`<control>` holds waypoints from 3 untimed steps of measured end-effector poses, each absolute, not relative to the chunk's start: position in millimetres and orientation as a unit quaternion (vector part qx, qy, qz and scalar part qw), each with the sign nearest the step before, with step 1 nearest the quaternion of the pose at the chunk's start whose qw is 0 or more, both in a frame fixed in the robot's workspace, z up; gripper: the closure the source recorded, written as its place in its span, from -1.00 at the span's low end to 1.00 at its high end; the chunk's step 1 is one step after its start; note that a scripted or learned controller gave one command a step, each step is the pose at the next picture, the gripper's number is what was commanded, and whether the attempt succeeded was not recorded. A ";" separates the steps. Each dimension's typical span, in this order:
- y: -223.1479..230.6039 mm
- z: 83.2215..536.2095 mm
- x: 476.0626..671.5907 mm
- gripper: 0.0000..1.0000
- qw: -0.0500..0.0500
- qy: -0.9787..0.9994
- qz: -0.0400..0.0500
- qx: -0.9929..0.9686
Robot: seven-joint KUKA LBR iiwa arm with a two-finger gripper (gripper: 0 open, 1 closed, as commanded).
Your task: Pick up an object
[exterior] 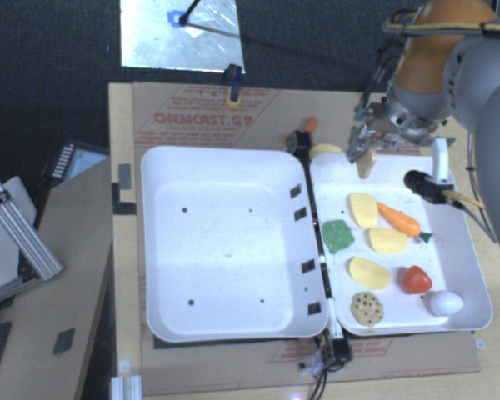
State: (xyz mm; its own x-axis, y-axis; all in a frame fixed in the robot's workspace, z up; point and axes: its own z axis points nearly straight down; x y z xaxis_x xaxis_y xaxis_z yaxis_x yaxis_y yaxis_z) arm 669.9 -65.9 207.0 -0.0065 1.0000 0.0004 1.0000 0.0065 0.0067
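Note:
My gripper (pixel 363 155) hangs over the far left corner of the right bin (pixel 475 283). A small tan piece (pixel 367 169) shows right at its tip; whether it is held I cannot tell. On that bin's floor lie three yellow slices (pixel 363 209) (pixel 387 240) (pixel 369 272), an orange carrot (pixel 398 218), a green leaf (pixel 337 235), a red tomato (pixel 415 279), a white egg (pixel 443 303) and a brown cookie (pixel 367 308). A pale yellow thing (pixel 325 150) rests by the bin's far rim, left of the gripper.
The left bin (pixel 225 240) sits beside the right one, joined by a black-clipped divider (pixel 312 223). A small orange thing (pixel 311 124) lies on the cardboard behind the bins. A shiny sheet (pixel 179 23) lies at the back left.

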 end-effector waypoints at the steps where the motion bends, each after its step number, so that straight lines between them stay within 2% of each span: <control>1: -6.7 196.4 669.0 1.00 0.000 0.710 0.001 0.704; 2: 17.7 229.1 669.3 1.00 0.001 0.710 0.002 0.705; 3: 44.5 195.0 668.3 1.00 0.000 0.709 0.000 0.705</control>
